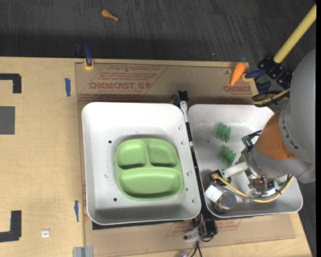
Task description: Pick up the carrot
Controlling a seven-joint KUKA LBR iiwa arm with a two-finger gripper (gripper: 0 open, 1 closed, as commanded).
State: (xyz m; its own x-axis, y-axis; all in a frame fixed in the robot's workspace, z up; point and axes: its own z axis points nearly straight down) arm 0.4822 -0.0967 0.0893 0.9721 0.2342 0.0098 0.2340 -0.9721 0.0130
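A small orange carrot (237, 73) with a green top lies on the brown board just beyond the far edge of the right bin (200, 125), outside both bins. My gripper (259, 184) hangs low over the near right part of that bin, largely hidden under the grey and orange wrist. It is far from the carrot, and I see nothing held in it.
Two small green ridged pieces (223, 132) (228, 155) lie in the right bin, left of the wrist. A green divided plate (148, 168) sits in the left bin (95, 150). A small orange thing (109, 15) lies on the dark floor at the top left. A yellow rod (297, 31) slants at the top right.
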